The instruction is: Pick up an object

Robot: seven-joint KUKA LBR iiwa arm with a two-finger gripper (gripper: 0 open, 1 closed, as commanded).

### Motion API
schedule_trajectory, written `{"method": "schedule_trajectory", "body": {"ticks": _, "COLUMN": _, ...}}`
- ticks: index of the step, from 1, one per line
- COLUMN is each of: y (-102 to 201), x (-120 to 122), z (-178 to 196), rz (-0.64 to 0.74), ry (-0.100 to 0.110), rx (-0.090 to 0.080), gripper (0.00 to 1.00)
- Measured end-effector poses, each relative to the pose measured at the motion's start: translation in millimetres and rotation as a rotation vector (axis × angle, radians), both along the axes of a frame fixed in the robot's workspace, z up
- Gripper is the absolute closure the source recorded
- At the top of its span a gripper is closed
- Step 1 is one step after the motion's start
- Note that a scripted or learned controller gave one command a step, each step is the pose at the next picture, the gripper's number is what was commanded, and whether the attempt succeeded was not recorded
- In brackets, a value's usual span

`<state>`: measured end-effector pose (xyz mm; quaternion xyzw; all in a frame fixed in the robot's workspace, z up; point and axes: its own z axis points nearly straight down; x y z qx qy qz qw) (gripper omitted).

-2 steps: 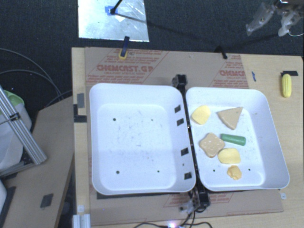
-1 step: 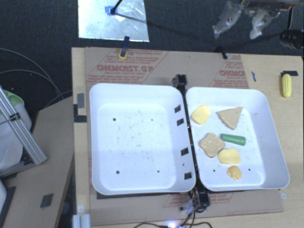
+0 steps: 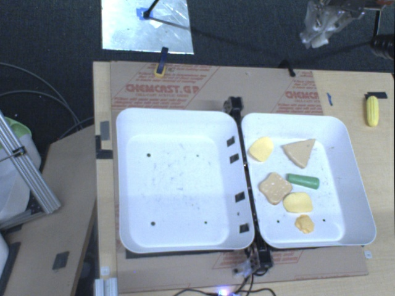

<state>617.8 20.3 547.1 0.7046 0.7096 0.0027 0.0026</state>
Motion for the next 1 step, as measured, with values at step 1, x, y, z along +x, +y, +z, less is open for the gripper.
{"method": "schedule_trajectory", "body": {"ticks": 1, "y": 4.6, "x": -75.5, "z": -12.1, "rz": -0.001, "ry": 0.008, "rx": 0.001, "gripper": 1.00}}
